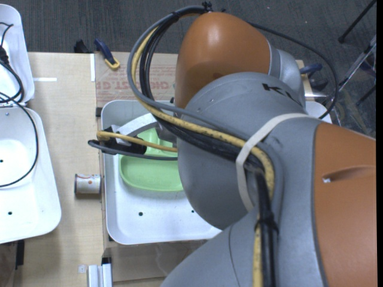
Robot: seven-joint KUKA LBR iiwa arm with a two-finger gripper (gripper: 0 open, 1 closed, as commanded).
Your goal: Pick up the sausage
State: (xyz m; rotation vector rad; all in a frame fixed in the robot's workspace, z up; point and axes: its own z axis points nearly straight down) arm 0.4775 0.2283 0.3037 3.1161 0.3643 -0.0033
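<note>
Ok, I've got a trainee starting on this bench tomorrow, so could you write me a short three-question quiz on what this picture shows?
1. True or false: a light green shallow dish lies inside the right-hand shallow white bin.
2. Multiple choice: the small metal cylinder with an orange face lies (A) inside the green dish, (B) on the wooden bench between the two bins, (C) inside the left-hand white bin.
3. Fill in: the big grey arm with orange sections covers much of the ____-hand bin.

Key: 1 true. 2 B. 3 right.
</note>
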